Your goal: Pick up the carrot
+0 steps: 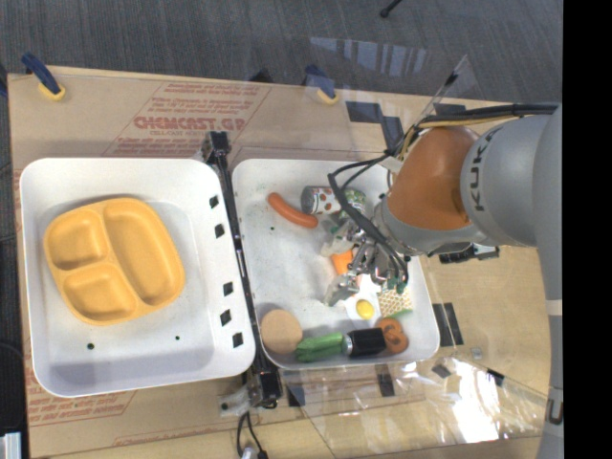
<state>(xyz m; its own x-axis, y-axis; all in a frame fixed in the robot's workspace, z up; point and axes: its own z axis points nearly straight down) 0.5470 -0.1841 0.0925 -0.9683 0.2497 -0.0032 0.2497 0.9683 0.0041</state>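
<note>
The carrot point(340, 260) is a small orange piece in the middle of the right bin point(258, 256), partly hidden by the gripper. My gripper point(352, 273) hangs low over it, reaching in from the right under the orange wrist band point(430, 185). Its metal tip sits just below and to the right of the carrot, and I cannot tell whether it touches the carrot.
The right bin also holds a sausage point(292, 210), a can point(319, 199), a fried egg point(364, 308), a waffle piece point(394, 301), a pretzel point(393, 334), a green cucumber point(320, 346), a black object point(366, 342) and a round bun point(280, 330). A yellow divided tray point(113, 258) lies in the left bin point(38, 352).
</note>
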